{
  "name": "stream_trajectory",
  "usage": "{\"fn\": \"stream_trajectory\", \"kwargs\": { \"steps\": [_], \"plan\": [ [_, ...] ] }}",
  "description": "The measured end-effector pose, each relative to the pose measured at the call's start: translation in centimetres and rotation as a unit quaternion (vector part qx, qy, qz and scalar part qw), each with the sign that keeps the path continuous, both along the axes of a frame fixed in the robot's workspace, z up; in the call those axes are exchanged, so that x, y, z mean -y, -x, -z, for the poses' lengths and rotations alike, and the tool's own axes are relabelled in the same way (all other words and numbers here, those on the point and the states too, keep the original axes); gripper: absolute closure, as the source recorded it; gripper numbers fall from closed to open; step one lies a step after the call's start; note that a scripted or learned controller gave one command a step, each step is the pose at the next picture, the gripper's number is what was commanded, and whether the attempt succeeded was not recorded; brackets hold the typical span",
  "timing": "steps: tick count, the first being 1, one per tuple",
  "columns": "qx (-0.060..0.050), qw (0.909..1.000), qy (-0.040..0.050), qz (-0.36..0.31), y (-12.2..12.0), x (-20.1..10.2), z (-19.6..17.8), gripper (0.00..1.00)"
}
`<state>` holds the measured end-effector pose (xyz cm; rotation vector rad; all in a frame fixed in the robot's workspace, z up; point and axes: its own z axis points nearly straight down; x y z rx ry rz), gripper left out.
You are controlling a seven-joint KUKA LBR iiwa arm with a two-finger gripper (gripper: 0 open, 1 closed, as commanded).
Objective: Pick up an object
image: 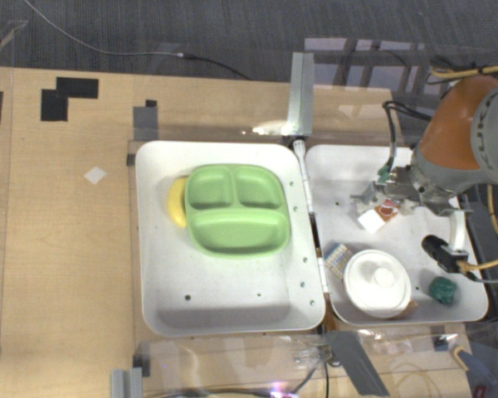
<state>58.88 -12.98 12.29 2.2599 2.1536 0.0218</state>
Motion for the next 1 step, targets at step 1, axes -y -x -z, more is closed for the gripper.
{"fn": "stream_trajectory", "kwargs": {
  "steps": [1],
  "plan": [
    [-0.009,0.9951,-0.0002,-0.099,-1.46,3.57,-1.60,0.00]
  ]
}}
